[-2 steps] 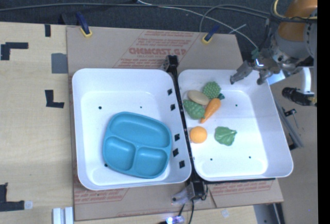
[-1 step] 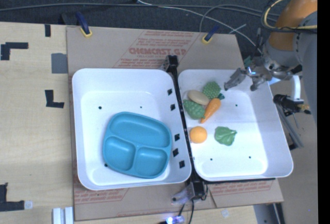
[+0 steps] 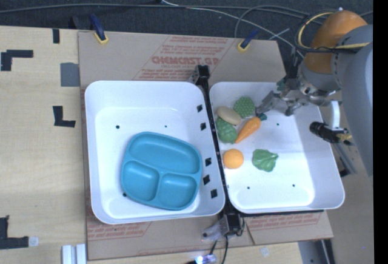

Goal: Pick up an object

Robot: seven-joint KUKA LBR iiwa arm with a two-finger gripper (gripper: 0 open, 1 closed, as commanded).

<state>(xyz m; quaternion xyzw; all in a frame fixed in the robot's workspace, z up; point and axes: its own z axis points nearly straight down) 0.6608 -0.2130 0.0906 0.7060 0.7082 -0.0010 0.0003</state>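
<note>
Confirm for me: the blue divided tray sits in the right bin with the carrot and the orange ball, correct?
Not quite. The camera view shows the blue divided tray in the left bin, by itself. The carrot and the orange ball lie in the right bin.

Blue divided tray (image 3: 161, 170) in left white bin (image 3: 97, 99) (on cardboard (image 3: 182, 56))

An orange carrot (image 3: 248, 128) lies slanted in the right bin (image 3: 315, 193), its leafy green tip toward the upper right, just beside green vegetables (image 3: 227, 130).
</note>
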